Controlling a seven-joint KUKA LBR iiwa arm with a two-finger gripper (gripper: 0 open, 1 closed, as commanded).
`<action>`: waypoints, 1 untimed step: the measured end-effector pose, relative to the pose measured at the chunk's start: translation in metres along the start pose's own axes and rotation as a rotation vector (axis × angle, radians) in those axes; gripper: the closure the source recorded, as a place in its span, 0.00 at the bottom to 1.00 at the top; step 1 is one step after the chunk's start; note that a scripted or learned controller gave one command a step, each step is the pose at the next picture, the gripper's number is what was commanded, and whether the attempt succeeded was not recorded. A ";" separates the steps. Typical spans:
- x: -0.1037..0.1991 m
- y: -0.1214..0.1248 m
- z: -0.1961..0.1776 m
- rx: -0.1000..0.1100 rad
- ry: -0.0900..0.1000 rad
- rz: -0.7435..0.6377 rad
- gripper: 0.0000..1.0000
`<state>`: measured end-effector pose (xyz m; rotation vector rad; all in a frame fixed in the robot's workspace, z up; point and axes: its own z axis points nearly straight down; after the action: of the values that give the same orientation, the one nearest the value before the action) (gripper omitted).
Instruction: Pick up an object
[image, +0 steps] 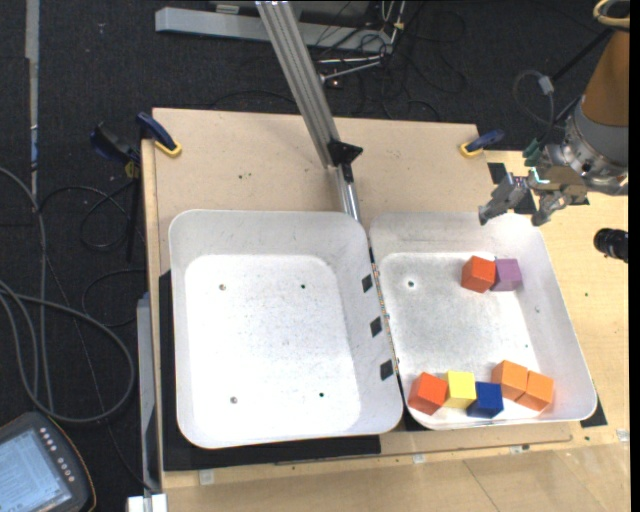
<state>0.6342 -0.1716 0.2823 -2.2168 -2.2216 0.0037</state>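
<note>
White left bin (270, 325): far left of the claw and lower in view; its floor shows only dark specks.
Clamps: a blue-and-yellow clamp (160, 135) grips the bench's (250, 165) far left corner, well left of the claw; another clamp (482, 143) sits just left of the claw and a little above it.
Pole (305, 85): a grey metal pole slants down to the gap between the bins, left of the claw.
Right bin (480, 320): below and slightly left of the claw.
Upper pair: orange cube (479, 273) touching purple cube (507, 273), just below the claw, apart from it.
Lower cluster: red-orange cube (429, 391), yellow cube (461, 386), blue cube (487, 399) and two orange cubes (524, 383), packed along the near rim, well below the claw.
Claw (520, 200): hangs over the right bin's far right corner, nothing between its tips; whether they are spread or pressed together I cannot tell.
</note>
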 end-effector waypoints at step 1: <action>0.000 0.001 -0.003 -0.004 -0.001 -0.002 0.00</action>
<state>0.6349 -0.1713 0.2850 -2.2176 -2.2261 0.0009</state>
